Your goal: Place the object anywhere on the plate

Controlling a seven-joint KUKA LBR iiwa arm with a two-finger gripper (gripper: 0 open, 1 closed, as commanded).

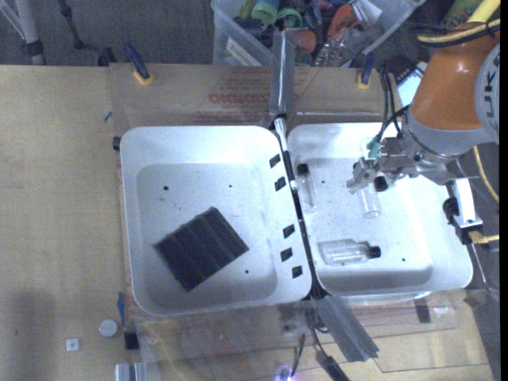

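Camera view: bottle [349, 252] lies near right bin's [444, 280] front edge.

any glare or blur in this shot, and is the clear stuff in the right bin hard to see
Camera view: soft throughout; glare whitens the right bin, so the clear bottles nearly vanish. The dark plate stands out in the left bin; the gripper looks blurred.

Spreading wide and pale, wooden bench [55, 173]. Carrying two shallow white bins side by side: left bin [135, 292], right bin [452, 272], meeting at a dark divider [290, 205]. Lying near the bench's lower left corner, just beside the left bin: small round disc [106, 327], tiny pale square [72, 344]. Gripping the far edge: blue and yellow clamp [140, 71], well apart from a second clamp [364, 73].
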